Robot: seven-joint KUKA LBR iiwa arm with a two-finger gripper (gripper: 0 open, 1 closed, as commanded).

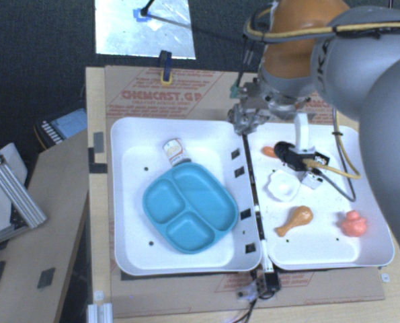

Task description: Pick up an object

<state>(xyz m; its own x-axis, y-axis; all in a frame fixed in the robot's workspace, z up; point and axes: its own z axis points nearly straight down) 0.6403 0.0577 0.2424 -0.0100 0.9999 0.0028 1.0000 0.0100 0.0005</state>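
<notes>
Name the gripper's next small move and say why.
Probably slide the gripper toward the near side of the right bin, over the toy drumstick. The gripper hangs above the divider between the bins, over no object, while the drumstick lies apart from its neighbours.

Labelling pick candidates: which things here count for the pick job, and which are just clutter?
Job: gripper; blue tray; small bottle; drumstick; pink toy; white lump.
Lying about: silver sheet; cardboard; metal rail.
</notes>
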